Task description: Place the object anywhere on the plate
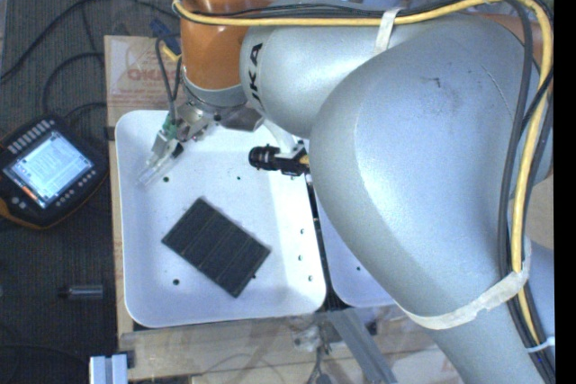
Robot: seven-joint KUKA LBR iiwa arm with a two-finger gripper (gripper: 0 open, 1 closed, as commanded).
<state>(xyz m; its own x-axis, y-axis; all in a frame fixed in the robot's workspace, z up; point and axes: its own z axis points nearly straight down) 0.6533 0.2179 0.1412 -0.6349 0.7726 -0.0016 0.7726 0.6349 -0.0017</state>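
A dark, ribbed square plate [216, 245] lies flat in the lower middle of the left white bin [135, 283]. My gripper [159, 159] hangs over the bin's upper left part, up and to the left of the plate and apart from it. It points down and left, towards the bin floor. I see nothing that is clearly held in it. The big grey arm with its orange band [220, 13] covers the upper right of the view.
The arm hides most of the right bin [355, 288]. A few small dark specks dot the left bin's floor. A teach pendant [45, 168] lies on the floor to the left. A wooden board [135, 72] sits behind the left bin.
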